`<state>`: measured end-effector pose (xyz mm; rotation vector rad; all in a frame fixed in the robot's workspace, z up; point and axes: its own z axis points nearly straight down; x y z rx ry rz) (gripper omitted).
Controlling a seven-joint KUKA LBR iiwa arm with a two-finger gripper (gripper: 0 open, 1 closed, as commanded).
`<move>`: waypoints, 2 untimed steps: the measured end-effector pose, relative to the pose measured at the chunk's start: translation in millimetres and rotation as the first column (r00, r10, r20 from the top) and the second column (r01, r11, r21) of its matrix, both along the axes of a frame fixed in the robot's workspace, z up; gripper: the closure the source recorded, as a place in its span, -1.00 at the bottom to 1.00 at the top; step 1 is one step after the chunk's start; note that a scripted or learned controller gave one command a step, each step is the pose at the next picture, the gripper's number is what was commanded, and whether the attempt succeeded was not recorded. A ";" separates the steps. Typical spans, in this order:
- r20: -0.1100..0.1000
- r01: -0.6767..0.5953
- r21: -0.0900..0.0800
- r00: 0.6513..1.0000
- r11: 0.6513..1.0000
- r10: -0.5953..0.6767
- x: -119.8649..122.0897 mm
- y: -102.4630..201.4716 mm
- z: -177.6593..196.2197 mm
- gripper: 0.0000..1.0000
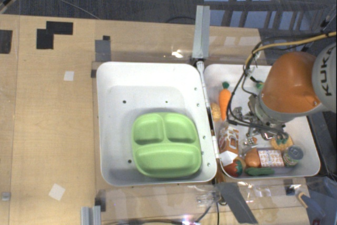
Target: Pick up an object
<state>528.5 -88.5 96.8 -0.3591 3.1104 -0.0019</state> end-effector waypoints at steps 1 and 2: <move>0.008 -0.365 -0.010 0.931 0.931 0.365 9.4 1.8 -5.1 -1.00; 0.016 -0.255 -0.008 0.967 0.967 0.255 -18.9 -6.7 -4.8 -1.00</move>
